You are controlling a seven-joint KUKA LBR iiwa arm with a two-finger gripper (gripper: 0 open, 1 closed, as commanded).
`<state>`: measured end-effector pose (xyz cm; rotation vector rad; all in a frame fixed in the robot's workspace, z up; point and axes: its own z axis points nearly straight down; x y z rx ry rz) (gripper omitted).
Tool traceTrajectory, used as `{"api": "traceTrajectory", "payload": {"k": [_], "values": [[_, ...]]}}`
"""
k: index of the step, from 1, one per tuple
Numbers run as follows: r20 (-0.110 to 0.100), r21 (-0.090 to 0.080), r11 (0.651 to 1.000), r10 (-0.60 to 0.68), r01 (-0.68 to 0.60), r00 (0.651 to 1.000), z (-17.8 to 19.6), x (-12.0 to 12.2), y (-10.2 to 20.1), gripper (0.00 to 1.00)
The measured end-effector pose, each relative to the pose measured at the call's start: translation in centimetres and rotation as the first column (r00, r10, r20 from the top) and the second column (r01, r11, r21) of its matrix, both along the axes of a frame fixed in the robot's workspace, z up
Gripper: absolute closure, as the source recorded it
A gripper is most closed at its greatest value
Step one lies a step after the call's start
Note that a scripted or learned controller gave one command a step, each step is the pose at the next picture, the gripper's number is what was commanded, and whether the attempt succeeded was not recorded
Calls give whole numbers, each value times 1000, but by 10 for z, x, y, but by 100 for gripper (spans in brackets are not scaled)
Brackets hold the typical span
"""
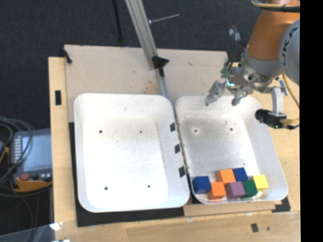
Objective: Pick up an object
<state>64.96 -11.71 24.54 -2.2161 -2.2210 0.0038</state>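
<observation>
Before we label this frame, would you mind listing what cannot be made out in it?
- Tool: its fingers are small and blurred at the right bin's far edge, so nothing shows whether it holds anything.
- Arm: cut off by the top right of the view.
- Blocks: packed together at the near rim, so some faces hide behind neighbours and the exact count is uncertain.
- Grey box at left: cut by the edge.

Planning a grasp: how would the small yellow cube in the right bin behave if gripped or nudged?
The small yellow cube looks rigid with flat faces, so it probably slides rather than rolls. It sits against the green cube, so a push would likely shift both.
</observation>
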Motion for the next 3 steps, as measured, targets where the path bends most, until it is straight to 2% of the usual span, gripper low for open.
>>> {"api": "traceTrajectory", "payload": {"k": [1, 2, 3], "values": [[5, -2, 1000, 1, -1, 1000, 3, 1, 0, 0], [1, -4, 1000, -5, 5, 1000, -41, -6, -5, 0], [0, -4, 1000, -6, 6, 1000, -102, -11, -11, 0]]}}
